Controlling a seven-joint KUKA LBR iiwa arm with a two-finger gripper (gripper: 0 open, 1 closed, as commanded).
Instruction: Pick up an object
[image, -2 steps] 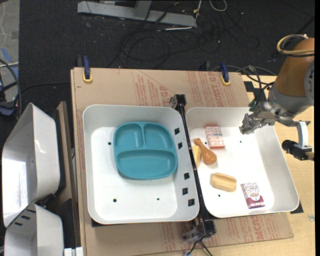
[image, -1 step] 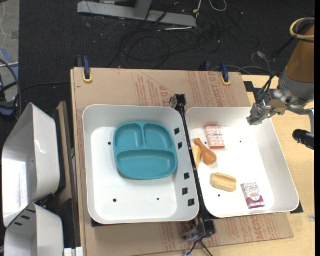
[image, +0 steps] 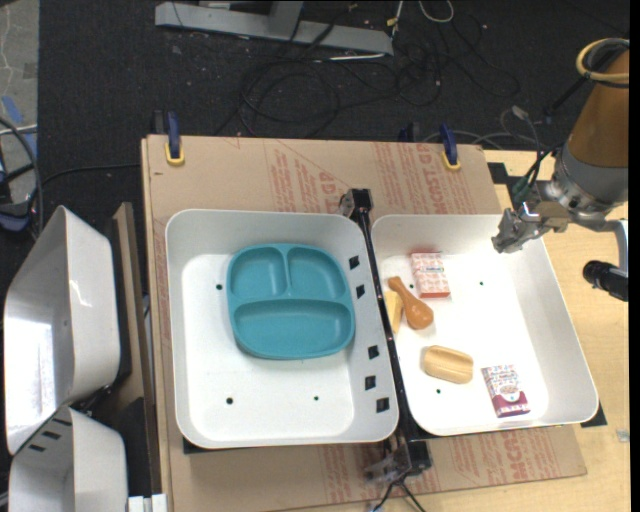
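In the camera view, the gripper (image: 507, 236) hovers at the right bin's (image: 560, 330) two o'clock corner. A descent onto the pink carton (image: 430, 274), at ten o'clock in that bin, is best lined up squarely. Whether the jaws are spread cannot be told; nothing is seen between them.

The arm (image: 606, 120) is cut off by the right and top edges, the print on both small cartons (image: 430, 274) (image: 505, 390) is too small to read.
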